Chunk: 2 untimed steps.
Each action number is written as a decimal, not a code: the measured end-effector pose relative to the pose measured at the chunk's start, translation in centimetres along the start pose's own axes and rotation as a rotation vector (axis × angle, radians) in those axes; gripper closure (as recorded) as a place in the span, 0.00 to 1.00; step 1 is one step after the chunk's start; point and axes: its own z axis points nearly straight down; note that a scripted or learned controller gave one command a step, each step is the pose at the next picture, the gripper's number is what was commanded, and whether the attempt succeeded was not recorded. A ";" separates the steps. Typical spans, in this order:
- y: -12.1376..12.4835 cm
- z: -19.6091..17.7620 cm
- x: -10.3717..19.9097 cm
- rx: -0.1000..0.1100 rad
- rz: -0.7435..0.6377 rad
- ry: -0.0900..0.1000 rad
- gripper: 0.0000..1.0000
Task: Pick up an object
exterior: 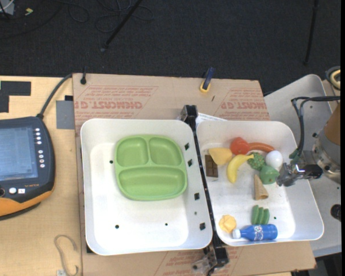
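Observation:
The right bin (299,223) holds several toy foods. A red pepper (241,146), a yellow banana (237,167), a yellow wedge (221,155) and a brown block (211,165) lie near its back. A green broccoli (263,169), a white egg (273,158) and a tan cone (259,187) sit in the middle. A green pickle (260,214), a blue bottle (257,232) and a small yellow piece (227,223) lie near the front. My gripper (287,176) hangs low at the bin's right side, just right of the broccoli and egg.
The left bin (98,211) bears a green divided plate (150,167). A tablet-like pendant (16,160) lies at the far left of the bench. Cardboard (138,99) lies under the bins' back edge, with a blue-yellow clamp (206,80) on it.

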 end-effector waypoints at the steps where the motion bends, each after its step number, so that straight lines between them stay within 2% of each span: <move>1: 1.3 -0.8 5.7 0.001 -0.005 0.003 1.00; 2: 3.6 -0.4 11.1 0.003 -0.005 0.003 1.00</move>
